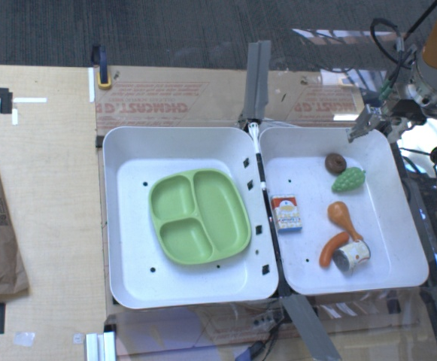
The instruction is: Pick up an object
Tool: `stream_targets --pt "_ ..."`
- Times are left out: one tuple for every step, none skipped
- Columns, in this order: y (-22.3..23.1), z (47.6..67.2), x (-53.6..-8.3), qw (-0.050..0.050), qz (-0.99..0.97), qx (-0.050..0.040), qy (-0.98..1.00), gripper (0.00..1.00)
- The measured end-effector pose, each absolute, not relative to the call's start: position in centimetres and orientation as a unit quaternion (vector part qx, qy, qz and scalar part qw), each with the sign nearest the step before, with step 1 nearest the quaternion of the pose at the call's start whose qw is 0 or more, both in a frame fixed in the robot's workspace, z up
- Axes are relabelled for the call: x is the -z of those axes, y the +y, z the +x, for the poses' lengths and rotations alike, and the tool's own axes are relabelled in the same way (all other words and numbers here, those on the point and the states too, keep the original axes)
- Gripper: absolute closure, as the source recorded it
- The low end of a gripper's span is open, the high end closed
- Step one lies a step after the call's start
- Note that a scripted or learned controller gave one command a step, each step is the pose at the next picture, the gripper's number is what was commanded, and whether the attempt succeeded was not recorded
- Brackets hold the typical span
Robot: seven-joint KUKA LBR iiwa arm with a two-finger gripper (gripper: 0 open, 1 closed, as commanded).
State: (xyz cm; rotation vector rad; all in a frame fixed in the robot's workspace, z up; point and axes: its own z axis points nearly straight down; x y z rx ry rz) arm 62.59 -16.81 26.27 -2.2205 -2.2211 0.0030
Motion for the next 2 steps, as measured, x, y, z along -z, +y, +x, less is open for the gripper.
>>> stream_targets --pt "-16.88 62.63 -27.11 0.0 -0.706 -0.0017 -0.708 1.0" --pt "-16.85 62.63 -27.09 0.0 -0.706 -0.0019 -0.708 0.0"
